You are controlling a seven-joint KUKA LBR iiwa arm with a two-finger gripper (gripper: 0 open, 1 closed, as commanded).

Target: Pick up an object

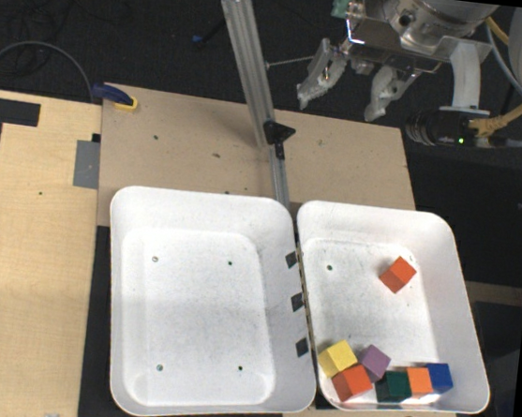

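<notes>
An orange cube (397, 273) sits alone in the right bin (461, 275), well below my gripper (349, 89). More cubes (382, 374) cluster at that bin's near edge, farther still. My fingers hang apart, holding nothing, beyond the bins.

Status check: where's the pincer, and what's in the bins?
Pincer open, high above the bench, nothing between its fingers. Orange cube alone mid right bin; six more cubes clustered at its near edge. Nothing over the cubes.
</notes>
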